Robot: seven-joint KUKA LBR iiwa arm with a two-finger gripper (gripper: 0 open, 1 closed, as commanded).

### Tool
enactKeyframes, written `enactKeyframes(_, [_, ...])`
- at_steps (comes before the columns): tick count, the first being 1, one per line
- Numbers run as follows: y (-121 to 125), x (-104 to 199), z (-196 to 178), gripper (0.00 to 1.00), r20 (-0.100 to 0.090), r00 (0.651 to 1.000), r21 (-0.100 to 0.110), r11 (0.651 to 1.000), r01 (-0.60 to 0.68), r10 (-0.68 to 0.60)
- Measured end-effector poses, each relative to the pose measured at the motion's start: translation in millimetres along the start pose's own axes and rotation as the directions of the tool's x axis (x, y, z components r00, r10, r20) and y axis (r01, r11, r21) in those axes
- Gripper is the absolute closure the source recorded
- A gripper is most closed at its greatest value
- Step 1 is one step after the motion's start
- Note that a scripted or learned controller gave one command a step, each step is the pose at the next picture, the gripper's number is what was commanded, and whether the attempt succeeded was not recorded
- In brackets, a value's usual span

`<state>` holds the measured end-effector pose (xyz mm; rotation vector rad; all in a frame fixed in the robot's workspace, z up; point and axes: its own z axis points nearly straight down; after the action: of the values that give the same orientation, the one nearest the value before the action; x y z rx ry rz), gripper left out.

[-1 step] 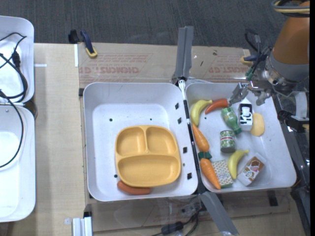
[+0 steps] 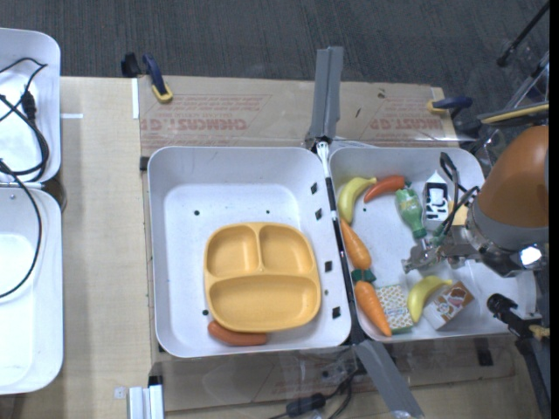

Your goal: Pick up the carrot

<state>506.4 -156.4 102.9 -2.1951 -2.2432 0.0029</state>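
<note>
Camera view, looking down on a tan surface (image 2: 96,234) with two white bins side by side. In the left bin (image 2: 175,260), a yellow divided plate (image 2: 262,278) sitting near the middle, with a reddish sausage (image 2: 238,334) tucked against its near edge.

Over to the right bin (image 2: 384,168), crowded. Two carrots along its left wall: one carrot (image 2: 355,244) lying lengthwise about halfway down, a second carrot (image 2: 371,306) just nearer, green top toward the first, tip pointing at the near wall. Beside that second one, a small patterned packet (image 2: 397,306), touching or nearly so. At the far left corner, a yellow-green banana (image 2: 351,195) with a red chili pepper (image 2: 385,187) just right of it. Next along, a green bottle (image 2: 410,211) and a black-and-white carton (image 2: 436,201). Nearer, a second banana (image 2: 423,294) curled beside a brown-and-white box (image 2: 452,304).

Reaching in from the right, grey arm with orange band (image 2: 520,182), gripper (image 2: 425,256) low over the middle of the right bin, between green bottle and second banana. Jaws too small and cluttered to read, open or closed impossible to tell. Nothing seen between them. Both carrots well left of the gripper, untouched on the bin floor.
</note>
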Motion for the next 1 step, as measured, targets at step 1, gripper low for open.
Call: enactKeyframes(1, [7.1, 56.6, 11.9, 0.0, 0.0, 0.979, -0.001, 0.979, -0.205, 0.205])
